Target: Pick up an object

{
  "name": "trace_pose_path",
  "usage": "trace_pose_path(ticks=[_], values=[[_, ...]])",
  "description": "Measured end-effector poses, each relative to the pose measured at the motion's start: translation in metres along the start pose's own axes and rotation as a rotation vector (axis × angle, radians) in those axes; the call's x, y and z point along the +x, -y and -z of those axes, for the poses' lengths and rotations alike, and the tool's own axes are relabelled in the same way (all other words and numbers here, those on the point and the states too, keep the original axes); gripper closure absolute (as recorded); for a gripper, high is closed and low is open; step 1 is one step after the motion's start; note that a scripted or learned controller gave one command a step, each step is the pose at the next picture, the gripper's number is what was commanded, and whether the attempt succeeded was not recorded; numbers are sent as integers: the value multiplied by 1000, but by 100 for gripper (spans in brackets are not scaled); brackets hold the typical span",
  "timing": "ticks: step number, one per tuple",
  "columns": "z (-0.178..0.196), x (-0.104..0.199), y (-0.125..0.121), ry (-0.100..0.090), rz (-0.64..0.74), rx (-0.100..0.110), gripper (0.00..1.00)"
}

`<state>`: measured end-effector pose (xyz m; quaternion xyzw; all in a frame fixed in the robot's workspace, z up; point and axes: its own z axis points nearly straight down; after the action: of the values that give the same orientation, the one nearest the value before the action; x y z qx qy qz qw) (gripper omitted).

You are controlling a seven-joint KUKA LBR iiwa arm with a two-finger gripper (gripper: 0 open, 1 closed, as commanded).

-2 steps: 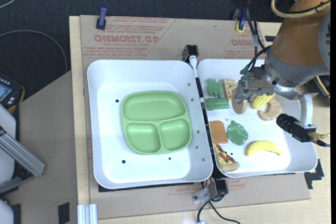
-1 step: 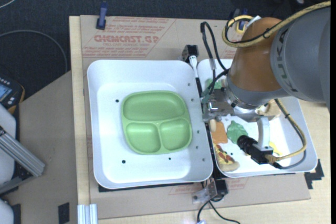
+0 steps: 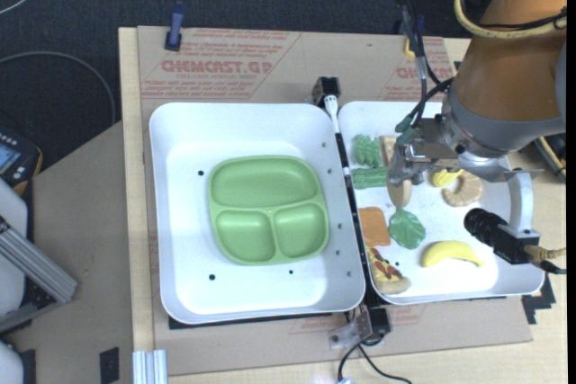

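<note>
My gripper [image 3: 401, 178] reaches down into the right bin [image 3: 504, 281], near its left side. A small tan oblong piece [image 3: 400, 193] lies right at its tip; whether it is held cannot be made out. Toy foods lie around it: a green vegetable [image 3: 366, 148] and a green bar [image 3: 367, 179] to the left, an orange slab [image 3: 373, 226] and a green leaf [image 3: 408, 228] just below, a yellow banana [image 3: 450, 254] lower right, and a hot-dog-like piece [image 3: 387, 270] at the front edge. A tan cookie [image 3: 465, 188] and a yellow bit [image 3: 444, 178] sit to the right.
The left bin [image 3: 180, 220] holds a green divided plate [image 3: 268, 209]. A black divider rail [image 3: 346, 193] separates the bins. The arm's grey and orange body [image 3: 508, 76] covers the right bin's back part. A black cylinder [image 3: 490, 234] with a cable hangs over the bin's right side.
</note>
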<state>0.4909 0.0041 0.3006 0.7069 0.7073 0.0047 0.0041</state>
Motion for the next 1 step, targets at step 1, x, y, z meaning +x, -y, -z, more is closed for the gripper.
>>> trace_pose_path(ticks=[1], values=[[-122,-41,1,2,-6,26,100]])
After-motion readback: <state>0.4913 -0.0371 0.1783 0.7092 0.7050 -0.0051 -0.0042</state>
